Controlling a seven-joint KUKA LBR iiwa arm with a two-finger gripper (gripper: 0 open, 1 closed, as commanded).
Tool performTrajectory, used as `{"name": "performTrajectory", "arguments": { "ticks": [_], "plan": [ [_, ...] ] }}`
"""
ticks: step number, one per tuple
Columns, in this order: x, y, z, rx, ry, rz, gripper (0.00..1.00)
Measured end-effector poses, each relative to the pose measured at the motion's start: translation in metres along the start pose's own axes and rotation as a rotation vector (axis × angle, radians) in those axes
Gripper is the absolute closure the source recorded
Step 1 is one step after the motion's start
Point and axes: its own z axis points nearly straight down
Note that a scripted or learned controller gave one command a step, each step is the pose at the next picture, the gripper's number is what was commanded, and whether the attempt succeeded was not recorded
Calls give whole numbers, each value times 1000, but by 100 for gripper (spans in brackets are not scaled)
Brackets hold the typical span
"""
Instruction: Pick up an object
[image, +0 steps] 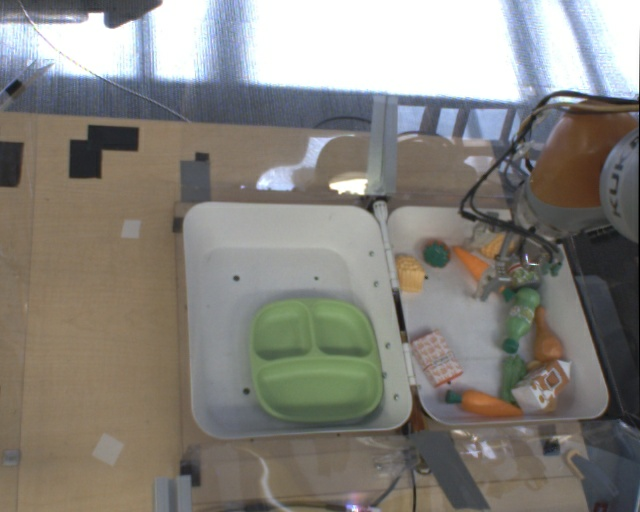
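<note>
Tool (508, 272) low in the right bin (590, 345), over the toy carrot (470, 262) and green bottle (520, 315) — can't tell its state. Green divided plate (315, 358) in the left bin (220, 250).

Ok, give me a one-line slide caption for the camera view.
Arm's claw lowered among toy foods in the right bin; green divided plate sits in the left bin.

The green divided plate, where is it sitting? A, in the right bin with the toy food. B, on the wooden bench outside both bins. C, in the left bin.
C: the green divided plate lies on the floor of the left bin.
</note>
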Motion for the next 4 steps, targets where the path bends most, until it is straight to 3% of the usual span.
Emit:
{"name": "performTrajectory", "arguments": {
  "ticks": [1, 2, 3, 4],
  "plan": [
    [1, 46, 2, -3, 4, 62, 0],
    [-3, 45, -15, -1, -12, 59, 100],
    [3, 62, -178, 1, -9, -229, 100],
    [8, 100, -105, -5, 11, -222, 100]
  ]
}}
